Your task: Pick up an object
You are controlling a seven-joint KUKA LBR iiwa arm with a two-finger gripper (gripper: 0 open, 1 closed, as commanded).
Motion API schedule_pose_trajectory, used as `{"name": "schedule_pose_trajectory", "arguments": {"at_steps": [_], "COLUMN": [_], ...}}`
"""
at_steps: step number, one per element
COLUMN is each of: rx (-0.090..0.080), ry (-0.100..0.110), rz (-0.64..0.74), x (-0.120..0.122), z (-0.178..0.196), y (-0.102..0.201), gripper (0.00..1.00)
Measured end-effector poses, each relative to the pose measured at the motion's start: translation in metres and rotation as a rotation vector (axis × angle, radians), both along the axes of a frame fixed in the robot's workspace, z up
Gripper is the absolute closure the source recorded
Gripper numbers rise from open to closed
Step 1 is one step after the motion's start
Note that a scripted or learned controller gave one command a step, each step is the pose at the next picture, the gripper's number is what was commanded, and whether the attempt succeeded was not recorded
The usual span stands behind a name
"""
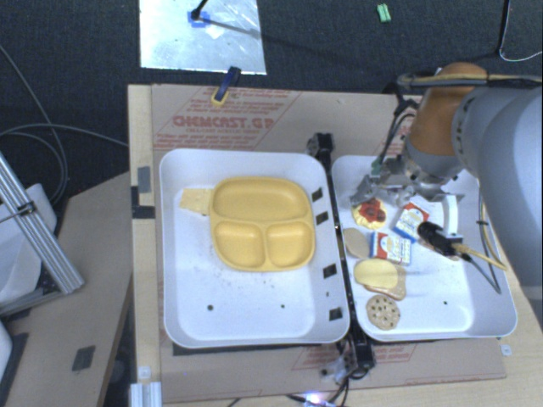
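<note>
The hand [373, 192] hangs over the far left part of the right bin [475, 316], at the end of the grey arm [501, 142] that comes in from the right. Whether the hand is open or closed I cannot tell, and nothing is seen held in it.

Just under the hand lies a small round piece [370, 215], red in the middle with yellow at its border, flat on the bin floor. Close to its right is a white carton [411, 221] with blue and red print, a little tilted. A second printed packet [393, 248] lies just in front of it. A beige oval piece [356, 242] lies near the left wall. Nearer the front are a pale yellow piece [379, 273] and, touching it, a brown cookie [383, 313] with dark spots.

These things crowd the left half of the right bin. Its front right corner is bare white floor.

The left bin [191, 312] carries a yellow divided tray [261, 223] in its middle, with a pale flat piece [195, 200] at the tray's far left corner. Both bins sit on the tabletop [142, 261]
</note>
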State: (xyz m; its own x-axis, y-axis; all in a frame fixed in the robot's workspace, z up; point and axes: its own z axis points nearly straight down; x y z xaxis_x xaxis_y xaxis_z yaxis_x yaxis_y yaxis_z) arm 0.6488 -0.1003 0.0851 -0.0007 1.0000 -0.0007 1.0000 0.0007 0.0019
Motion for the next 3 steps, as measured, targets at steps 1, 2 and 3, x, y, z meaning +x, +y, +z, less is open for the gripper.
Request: {"name": "schedule_pose_trajectory", "arguments": {"at_steps": [1, 2, 3], "rx": [0.0, 0.001, 0.0], "ry": [-0.002, 0.001, -0.01], "rz": [0.0, 0.005, 0.007], "x": [0.007, 0.001, 0.004], "z": [0.011, -0.001, 0.015], "y": [-0.008, 0.019, 0.018], "gripper": [0.0, 0.0, 1.0]}}
